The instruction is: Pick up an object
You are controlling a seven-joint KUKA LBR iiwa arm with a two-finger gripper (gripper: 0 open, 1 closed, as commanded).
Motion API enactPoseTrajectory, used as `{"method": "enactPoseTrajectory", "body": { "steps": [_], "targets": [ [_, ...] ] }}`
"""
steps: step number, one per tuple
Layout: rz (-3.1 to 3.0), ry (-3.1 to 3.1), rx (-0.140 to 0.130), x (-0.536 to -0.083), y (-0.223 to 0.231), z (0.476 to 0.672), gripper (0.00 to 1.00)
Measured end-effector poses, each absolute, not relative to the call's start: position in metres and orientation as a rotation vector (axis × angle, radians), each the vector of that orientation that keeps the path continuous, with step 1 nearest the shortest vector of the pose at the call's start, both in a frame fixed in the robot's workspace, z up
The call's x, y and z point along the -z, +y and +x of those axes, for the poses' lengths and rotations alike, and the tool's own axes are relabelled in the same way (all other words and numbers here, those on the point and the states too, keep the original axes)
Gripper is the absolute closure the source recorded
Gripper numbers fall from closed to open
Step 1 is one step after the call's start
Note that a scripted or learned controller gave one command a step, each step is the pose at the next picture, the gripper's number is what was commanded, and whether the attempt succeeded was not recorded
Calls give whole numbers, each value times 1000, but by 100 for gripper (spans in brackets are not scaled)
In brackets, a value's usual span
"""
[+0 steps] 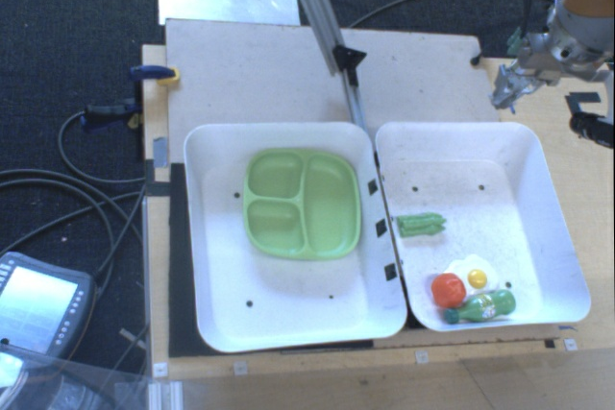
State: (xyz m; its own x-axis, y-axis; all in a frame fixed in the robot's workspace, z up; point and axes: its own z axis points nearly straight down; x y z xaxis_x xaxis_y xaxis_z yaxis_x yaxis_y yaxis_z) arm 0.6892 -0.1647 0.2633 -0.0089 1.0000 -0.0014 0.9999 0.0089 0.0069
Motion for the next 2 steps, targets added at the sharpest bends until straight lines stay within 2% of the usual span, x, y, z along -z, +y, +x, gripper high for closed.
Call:
{"method": "enactPoseTrajectory", "body": {
  "steps": [1,2],
  "targets": [
    [2209,2234,-4,-262,-108,685,100],
    [2210,2235,-2,-248,-58,672,100]
  ]
}}
